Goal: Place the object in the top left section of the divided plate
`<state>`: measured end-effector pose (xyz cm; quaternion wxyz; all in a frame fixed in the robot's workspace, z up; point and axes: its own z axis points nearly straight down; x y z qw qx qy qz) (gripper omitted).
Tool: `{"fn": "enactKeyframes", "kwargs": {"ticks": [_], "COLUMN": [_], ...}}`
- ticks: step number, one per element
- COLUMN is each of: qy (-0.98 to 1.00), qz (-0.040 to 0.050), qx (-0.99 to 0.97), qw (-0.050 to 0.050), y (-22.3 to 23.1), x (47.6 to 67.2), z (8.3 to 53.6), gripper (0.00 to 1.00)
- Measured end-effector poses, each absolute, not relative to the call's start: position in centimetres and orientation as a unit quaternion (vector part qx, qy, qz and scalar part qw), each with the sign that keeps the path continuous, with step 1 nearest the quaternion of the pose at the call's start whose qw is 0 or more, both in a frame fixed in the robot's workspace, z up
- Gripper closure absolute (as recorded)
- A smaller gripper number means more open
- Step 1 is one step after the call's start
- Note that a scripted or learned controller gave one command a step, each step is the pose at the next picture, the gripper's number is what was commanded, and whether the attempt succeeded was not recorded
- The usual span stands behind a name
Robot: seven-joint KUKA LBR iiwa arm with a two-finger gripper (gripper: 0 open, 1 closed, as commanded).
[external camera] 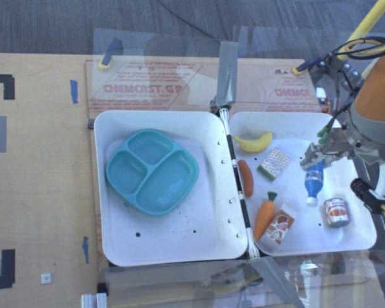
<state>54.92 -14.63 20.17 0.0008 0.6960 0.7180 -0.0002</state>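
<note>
Overhead, the gripper [316, 154] is hanging at about three o'clock in the camera view, over the right bin [359, 236], with the grey arm and its orange band reaching in from the right edge. Its metal tips are sitting right at the cap end of a small blue bottle [314, 183], which is lying just below them toward six o'clock; whether they are touching the bottle cannot be told, and how far apart they stand cannot be told either, since cables and the wrist are crowding that spot. Nothing is visibly pinched between them.

Around the bottle, a banana [253, 142] is lying at ten o'clock, a small checked packet [273, 163] at nine o'clock, and a small can [335, 212] at five o'clock. A sausage [246, 177] is resting along the bin's left wall, with a carrot [265, 215] and a little carton [279, 227] side by side near the lower left corner.

At nine o'clock in the view, the teal divided plate [135, 197] is sitting in the left bin [179, 249], well apart from the gripper.
</note>
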Motion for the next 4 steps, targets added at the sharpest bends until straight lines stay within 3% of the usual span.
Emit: {"fn": "enactKeyframes", "kwargs": {"ticks": [1, 2, 3, 4], "qy": [0.813, 0.846, 0.843, 0.875], "qz": [0.0000, 0.0011, 0.0006, 0.0014], "qx": [0.583, 0.533, 0.538, 0.484], "qw": [-0.001, 0.002, 0.001, 0.002], "y": [-4.0, 4.0, 10.3, 16.3], "x": [57.2, 59.4, 66.7, 66.7], "z": [18.5, 20.4, 21.5, 20.9], "gripper": [1.00, 1.00, 1.00, 1.00]}}
